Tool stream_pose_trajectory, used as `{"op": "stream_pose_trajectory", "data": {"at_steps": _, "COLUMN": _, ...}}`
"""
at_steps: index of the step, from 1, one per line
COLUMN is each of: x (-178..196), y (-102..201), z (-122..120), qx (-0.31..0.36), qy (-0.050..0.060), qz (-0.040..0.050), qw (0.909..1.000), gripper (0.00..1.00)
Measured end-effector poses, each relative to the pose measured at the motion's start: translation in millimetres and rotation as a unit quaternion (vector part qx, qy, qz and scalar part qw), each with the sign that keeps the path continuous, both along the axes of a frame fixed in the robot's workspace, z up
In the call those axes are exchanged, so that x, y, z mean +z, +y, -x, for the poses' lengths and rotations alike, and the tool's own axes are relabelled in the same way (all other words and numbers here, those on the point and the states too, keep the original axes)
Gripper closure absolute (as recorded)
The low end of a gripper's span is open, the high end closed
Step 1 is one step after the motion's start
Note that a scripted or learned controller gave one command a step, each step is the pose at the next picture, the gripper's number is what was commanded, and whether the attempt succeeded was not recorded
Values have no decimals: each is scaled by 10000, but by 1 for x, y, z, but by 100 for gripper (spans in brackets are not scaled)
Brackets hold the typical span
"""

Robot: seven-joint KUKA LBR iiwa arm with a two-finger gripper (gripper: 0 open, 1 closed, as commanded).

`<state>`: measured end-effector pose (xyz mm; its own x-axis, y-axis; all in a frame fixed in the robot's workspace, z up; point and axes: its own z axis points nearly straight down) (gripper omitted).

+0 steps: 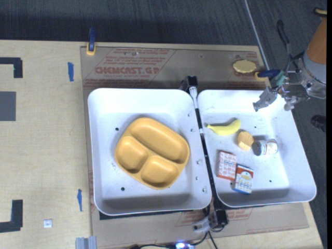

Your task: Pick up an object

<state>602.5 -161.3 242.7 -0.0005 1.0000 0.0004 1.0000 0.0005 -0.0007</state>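
The banana [224,128] lies in the right bin [298,188], nearest of its objects to the gripper [272,98], below and to the left of it in the camera view. Its long axis runs roughly left to right, toward the divider. The gripper hovers over the bin's far right corner, fingers spread and holding nothing.

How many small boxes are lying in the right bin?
2: one box near the right bin's left wall, the other box beside it, toward the front. Nothing seems hidden.
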Motion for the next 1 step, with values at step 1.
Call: {"op": "stream_pose_trajectory", "data": {"at_steps": 1, "x": -150, "y": -10, "z": 109, "qx": -4, "qy": -18, "qz": 7, "qw": 10000, "gripper": 0}}
